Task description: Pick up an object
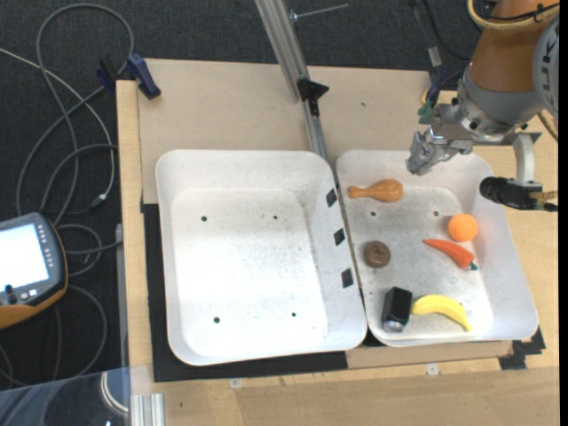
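The right bin (pixel 515 278) holds a tan drumstick-shaped toy (pixel 376 191) near its back left, a brown round piece (pixel 377 254), an orange ball (pixel 462 227), a red-orange carrot (pixel 451 252), a yellow banana (pixel 441 311) and a small black box (pixel 396 308) at the front. My gripper (pixel 423 160) hangs over the back of the right bin, just right of and above the drumstick toy. Nothing shows between its fingers.
The left bin (pixel 186 193) sits beside the right one, parted by a row of black clips (pixel 338 236). A slanted metal rail (pixel 288 47) runs down to the bins' back edge. A blue clamp (pixel 142 74) grips the bench's far left corner. A black fitting (pixel 510 192) juts in at right.
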`<control>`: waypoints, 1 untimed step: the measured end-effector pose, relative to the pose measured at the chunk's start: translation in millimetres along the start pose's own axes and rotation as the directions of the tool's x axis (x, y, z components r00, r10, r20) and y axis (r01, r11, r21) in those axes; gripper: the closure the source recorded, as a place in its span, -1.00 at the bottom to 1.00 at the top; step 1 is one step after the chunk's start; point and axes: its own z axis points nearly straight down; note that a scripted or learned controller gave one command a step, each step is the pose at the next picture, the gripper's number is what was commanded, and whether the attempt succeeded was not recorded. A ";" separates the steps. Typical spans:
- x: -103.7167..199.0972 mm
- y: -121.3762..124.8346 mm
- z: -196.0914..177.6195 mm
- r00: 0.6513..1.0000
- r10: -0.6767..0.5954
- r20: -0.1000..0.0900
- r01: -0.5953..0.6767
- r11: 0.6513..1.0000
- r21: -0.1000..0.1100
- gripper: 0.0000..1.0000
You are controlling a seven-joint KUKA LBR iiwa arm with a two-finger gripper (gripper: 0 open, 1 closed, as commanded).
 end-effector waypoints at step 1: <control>64.6 7.0 4.8 1.000 0.000 -0.002 0.000 1.000 0.005 1.00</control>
